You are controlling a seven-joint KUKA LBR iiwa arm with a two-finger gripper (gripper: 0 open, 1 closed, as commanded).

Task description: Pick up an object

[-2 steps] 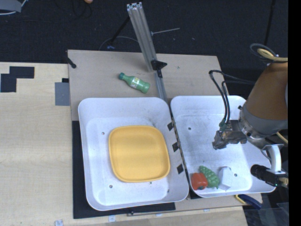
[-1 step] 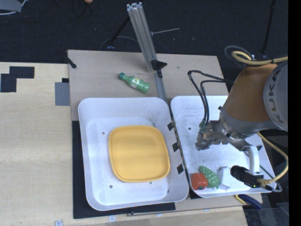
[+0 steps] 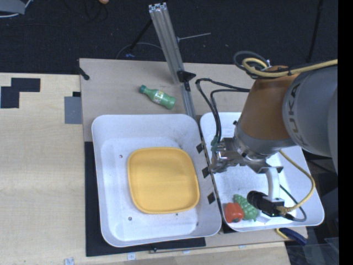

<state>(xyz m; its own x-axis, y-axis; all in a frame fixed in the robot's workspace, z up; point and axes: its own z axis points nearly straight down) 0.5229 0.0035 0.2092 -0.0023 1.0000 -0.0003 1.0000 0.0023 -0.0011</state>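
Jaws [image 3: 223, 154] over right bin [image 3: 314, 214] | left bin [image 3: 105, 148]: yellow plate [image 3: 162, 179]

We count 2 white bins [image 3: 105, 131], 1 yellow plate [image 3: 163, 179], 1 green bottle [image 3: 157, 96], 1 red-green toy [image 3: 238, 210]

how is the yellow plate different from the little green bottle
The yellow plate is broad, flat and squarish with rounded corners; the green bottle is slim and much smaller. The plate lies inside the left bin, while the bottle lies on its side on the bare bench behind that bin. The plate is one plain colour; the bottle has a pale band around its middle. Both rest apart from the gripper, which hangs over the right bin.
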